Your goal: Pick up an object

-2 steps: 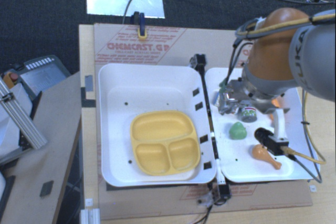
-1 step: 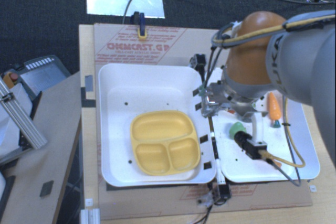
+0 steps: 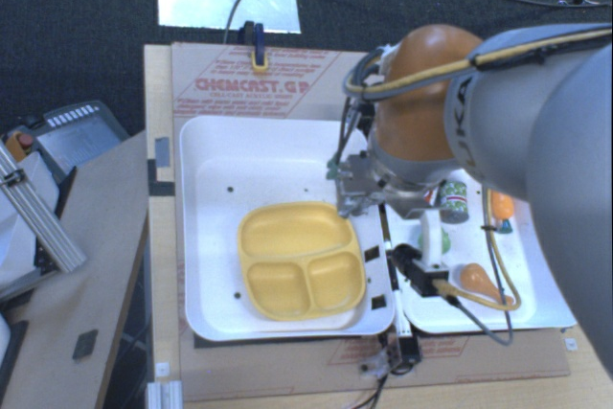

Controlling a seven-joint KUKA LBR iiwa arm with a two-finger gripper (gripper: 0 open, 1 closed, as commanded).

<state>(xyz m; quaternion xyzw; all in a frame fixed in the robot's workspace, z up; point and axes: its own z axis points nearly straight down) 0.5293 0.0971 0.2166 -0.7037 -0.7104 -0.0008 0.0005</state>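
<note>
Yellow divided tray [image 3: 301, 260], lying flat in left bin [image 3: 206, 206]; gripper [image 3: 350, 196] apparently at its far rim, grip state impossible to tell. Risk: flat, wide tray may slip from a rim pinch.

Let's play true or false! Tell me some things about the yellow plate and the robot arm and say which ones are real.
1. The yellow divided plate lies in the left bin. True.
2. The plate has three compartments. True.
3. The plate is blue. False: it is yellow.
4. The gripper is over the far left edge of the left bin. False: it is near the divider between the bins, by the plate's upper right corner.
5. An orange object lies in the right bin. True.
</note>
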